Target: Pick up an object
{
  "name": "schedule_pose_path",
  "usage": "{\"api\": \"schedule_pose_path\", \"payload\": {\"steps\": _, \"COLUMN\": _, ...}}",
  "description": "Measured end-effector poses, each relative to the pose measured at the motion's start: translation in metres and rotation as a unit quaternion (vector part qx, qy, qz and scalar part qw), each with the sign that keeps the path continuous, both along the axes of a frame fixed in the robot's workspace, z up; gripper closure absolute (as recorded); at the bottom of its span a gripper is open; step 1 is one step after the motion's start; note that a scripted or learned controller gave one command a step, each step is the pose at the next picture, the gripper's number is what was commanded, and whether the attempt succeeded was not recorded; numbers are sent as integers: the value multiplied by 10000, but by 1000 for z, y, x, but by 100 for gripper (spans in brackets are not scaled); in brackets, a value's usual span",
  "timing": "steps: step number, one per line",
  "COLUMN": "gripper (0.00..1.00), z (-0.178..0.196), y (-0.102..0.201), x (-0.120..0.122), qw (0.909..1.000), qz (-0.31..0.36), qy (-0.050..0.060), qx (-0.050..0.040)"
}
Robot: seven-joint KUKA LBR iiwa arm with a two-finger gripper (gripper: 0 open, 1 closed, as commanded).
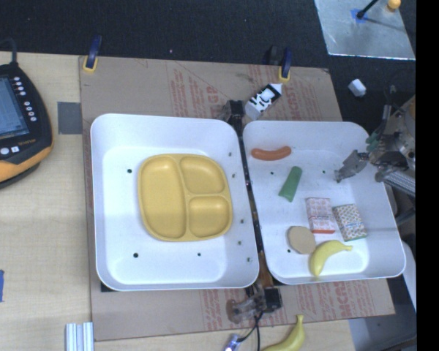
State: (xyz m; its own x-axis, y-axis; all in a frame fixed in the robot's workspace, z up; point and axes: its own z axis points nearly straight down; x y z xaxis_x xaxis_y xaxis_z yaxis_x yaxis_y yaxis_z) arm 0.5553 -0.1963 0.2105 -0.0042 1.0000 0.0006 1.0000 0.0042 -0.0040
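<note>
Your jaws [349, 168] hover, state unclear; green plastic cylinder [290, 183] just left, small patterned box [349, 221] below.

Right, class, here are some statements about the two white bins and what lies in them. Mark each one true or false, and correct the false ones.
1. The yellow divided plate lies in the left bin. True.
2. The sausage lies in the left bin. False: it lies in the right bin, near its far edge.
3. A banana lies in the right bin, near its front edge. True.
4. The gripper holds the green block. False: the green block lies on the bin floor, apart from the gripper.
5. The two small packets lie side by side in the right bin. True.
</note>
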Motion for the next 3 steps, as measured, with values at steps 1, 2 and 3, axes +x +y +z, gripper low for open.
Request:
{"api": "schedule_pose_path", "payload": {"steps": 1, "gripper": 0, "z": -115, "y": 55, "x": 14, "qw": 10000, "qz": 5, "qy": -38, "qx": -16}}
{"api": "schedule_pose_path", "payload": {"steps": 2, "gripper": 0, "z": -119, "y": 54, "x": -21, "qw": 10000, "qz": 9, "qy": 4, "qx": -4}}
{"api": "schedule_pose_path", "payload": {"steps": 3, "gripper": 0, "z": -118, "y": 18, "x": 52, "qw": 10000, "qz": 1, "qy": -9, "qx": 0}}
